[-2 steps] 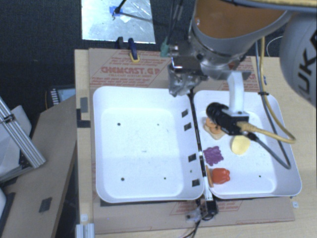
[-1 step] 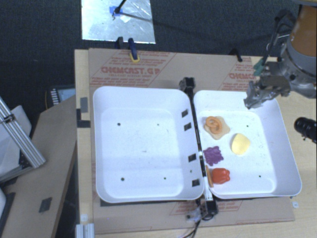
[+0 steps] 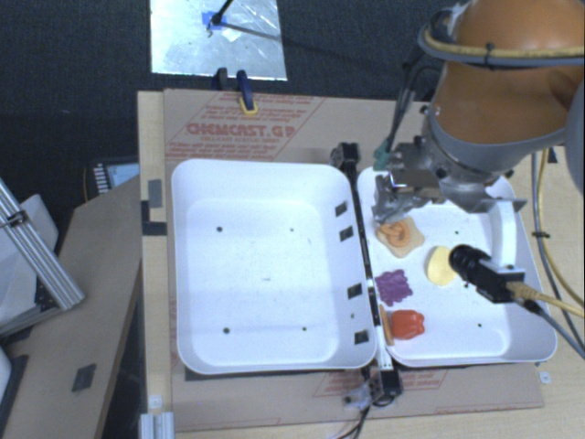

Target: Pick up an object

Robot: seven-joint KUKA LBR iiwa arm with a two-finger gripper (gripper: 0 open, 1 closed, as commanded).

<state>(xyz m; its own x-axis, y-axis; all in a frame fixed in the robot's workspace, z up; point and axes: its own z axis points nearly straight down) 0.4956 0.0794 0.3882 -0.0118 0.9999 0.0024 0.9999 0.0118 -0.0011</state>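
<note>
In the right bin (image 3: pixel 526 337) lie an orange-tan toy (image 3: pixel 401 235), a yellow piece (image 3: pixel 441 266), a purple bunch of grapes (image 3: pixel 394 286) and a red pepper (image 3: pixel 408 324). My gripper (image 3: pixel 391 207) hangs low at the bin's upper left, right over the top edge of the orange-tan toy. The arm's orange band and grey wrist cover the bin's far corner.
The left bin (image 3: pixel 265 263) sits beside the right one, with a black hinge strip (image 3: pixel 361 273) between them. Both rest on a cardboard sheet (image 3: pixel 247 126). A shiny foil square (image 3: pixel 218 26) lies beyond the bench, and aluminium rails (image 3: pixel 37 254) stand at the left.
</note>
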